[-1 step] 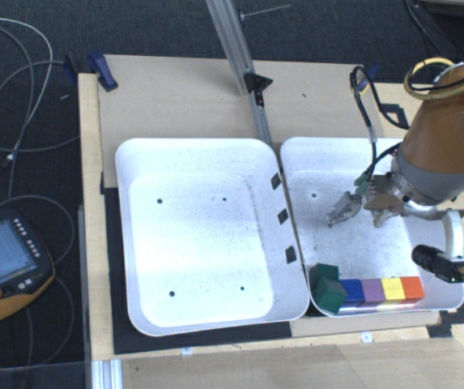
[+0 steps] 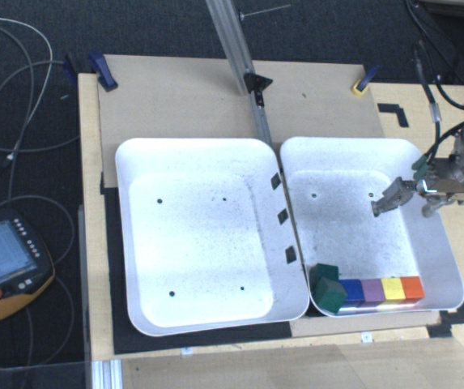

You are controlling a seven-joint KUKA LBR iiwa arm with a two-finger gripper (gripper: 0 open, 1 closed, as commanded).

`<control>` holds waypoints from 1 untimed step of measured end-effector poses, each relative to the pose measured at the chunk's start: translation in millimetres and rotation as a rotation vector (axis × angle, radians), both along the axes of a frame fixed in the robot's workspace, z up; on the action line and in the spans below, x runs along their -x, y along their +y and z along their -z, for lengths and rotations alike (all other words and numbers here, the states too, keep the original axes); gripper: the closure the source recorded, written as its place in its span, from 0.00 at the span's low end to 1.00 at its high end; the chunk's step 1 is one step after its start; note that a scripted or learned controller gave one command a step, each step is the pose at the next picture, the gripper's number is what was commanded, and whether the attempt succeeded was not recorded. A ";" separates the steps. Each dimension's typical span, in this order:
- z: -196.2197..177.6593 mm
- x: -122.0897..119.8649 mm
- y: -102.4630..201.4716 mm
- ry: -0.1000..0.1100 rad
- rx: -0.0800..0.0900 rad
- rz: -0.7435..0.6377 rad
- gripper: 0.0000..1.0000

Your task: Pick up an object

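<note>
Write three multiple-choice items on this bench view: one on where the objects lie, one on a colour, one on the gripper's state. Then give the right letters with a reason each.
1. Where do the objects lie?
A. Near edge of the right bin
B. Middle of the left bin
C. On the bench outside both bins

2. Which colour is the block at the right end of the row?
A. White
B. Orange
C. Black

3. What is the gripper doing?
A. Holding the green object
B. Pressing on the yellow block
C. Hanging over the right bin with nothing between its fingers

Answers:
1 A: the green object and the row of blocks sit along the near wall of the right bin.
2 B: the orange block ends the row, next to the yellow block.
3 C: the gripper is over the bin floor, apart from the objects.
</note>
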State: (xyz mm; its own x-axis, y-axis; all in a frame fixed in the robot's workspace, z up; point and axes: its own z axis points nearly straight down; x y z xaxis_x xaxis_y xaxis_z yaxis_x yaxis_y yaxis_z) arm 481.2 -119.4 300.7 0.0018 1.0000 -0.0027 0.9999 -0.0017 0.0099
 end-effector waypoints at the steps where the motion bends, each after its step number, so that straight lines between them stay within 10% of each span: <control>1: 145.6 -38.2 -3.4 0.018 -0.005 -0.002 0.00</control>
